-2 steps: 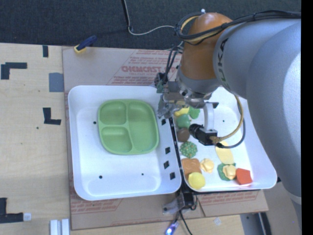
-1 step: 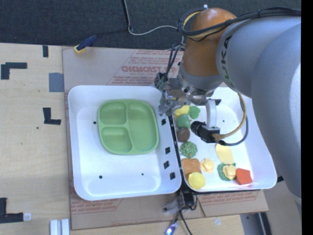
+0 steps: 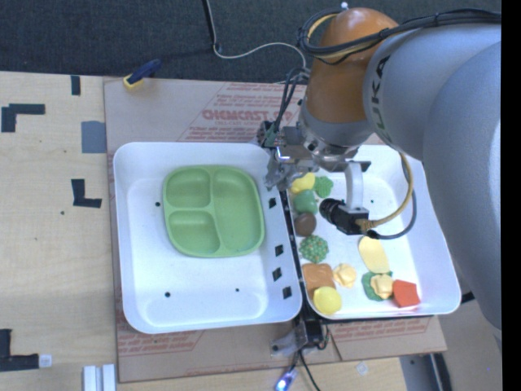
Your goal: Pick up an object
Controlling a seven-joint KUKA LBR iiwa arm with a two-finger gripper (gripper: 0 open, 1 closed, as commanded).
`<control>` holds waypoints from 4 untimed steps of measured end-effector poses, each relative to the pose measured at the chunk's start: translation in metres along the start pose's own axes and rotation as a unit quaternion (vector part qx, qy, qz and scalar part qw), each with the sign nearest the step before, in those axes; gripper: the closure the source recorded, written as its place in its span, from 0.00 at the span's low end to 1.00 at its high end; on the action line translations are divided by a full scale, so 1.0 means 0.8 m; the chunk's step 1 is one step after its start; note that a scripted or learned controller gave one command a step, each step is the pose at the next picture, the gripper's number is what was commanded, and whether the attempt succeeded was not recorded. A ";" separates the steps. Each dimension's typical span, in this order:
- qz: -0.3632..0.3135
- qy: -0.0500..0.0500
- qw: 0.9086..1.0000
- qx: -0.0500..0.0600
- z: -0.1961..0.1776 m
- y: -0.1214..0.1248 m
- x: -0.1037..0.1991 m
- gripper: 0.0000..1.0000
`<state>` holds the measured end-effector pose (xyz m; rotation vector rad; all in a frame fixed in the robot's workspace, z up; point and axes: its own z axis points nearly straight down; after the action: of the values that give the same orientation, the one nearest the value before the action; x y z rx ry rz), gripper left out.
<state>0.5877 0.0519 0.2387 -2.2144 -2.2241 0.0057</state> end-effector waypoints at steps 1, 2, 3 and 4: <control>0.000 0.000 1.000 0.001 -0.012 0.000 0.001 1.00; -0.001 0.000 1.000 0.001 -0.023 0.000 0.001 1.00; -0.001 0.000 1.000 0.002 -0.035 0.000 0.001 1.00; -0.001 0.001 1.000 -0.006 -0.136 0.047 0.064 1.00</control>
<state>0.6254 0.1037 0.3470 -2.2173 -2.2316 -0.0108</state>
